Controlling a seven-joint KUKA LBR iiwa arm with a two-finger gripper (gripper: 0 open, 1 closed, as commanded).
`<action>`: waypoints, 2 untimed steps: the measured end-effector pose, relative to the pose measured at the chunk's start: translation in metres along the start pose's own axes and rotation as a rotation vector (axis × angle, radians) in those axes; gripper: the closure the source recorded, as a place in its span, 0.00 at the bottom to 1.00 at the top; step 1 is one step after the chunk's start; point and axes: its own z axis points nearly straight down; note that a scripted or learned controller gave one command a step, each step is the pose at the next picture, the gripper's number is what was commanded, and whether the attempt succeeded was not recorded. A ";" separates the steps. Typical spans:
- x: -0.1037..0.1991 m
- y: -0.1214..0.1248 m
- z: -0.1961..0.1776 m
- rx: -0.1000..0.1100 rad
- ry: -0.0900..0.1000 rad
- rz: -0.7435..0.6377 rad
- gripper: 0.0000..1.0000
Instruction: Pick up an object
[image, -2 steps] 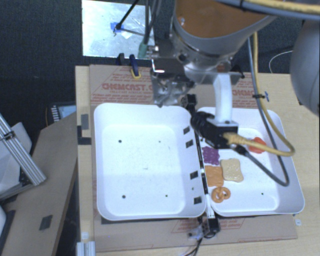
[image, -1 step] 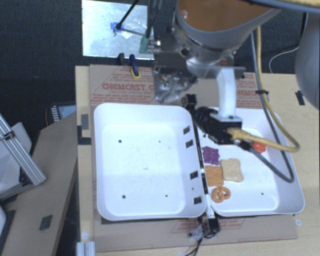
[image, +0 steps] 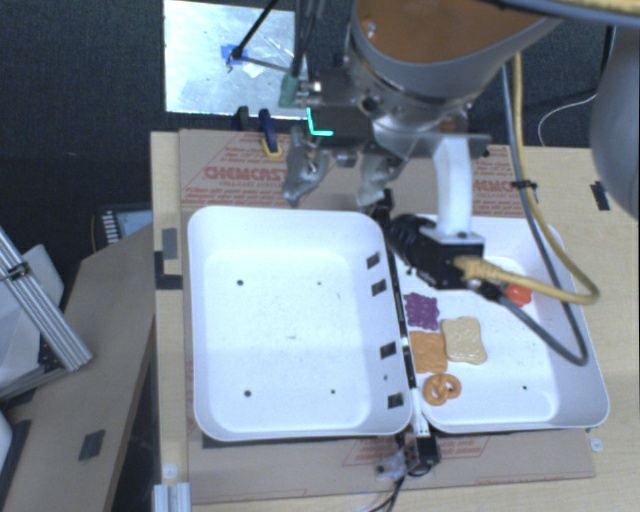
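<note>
My gripper (image: 337, 185) hangs over the back rim of the left bin (image: 215, 225), high above the bench. Its two grey fingers (image: 300, 180) stand apart, open, with nothing between them. All the objects lie in the right bin (image: 575, 385), close to the divider. There is a purple bunch (image: 421, 310), and below it a flat orange piece (image: 428, 351). A pale beige slice (image: 464, 340) touches the orange piece. Nearer the front is a small brown pretzel (image: 441, 388). A small red piece (image: 517, 294) lies further right, partly behind the yellow cable.
Black clips (image: 378, 288) line the divider between the two bins. A cardboard sheet (image: 225, 170) lies under both bins. A blue and yellow clamp (image: 268, 133) sits at the cardboard's back edge. Aluminium rails (image: 35, 300) stand at the far left.
</note>
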 end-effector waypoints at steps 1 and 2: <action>0.000 0.000 -0.012 -0.002 0.002 -0.002 1.00; 0.000 0.000 -0.011 -0.002 0.002 -0.003 0.00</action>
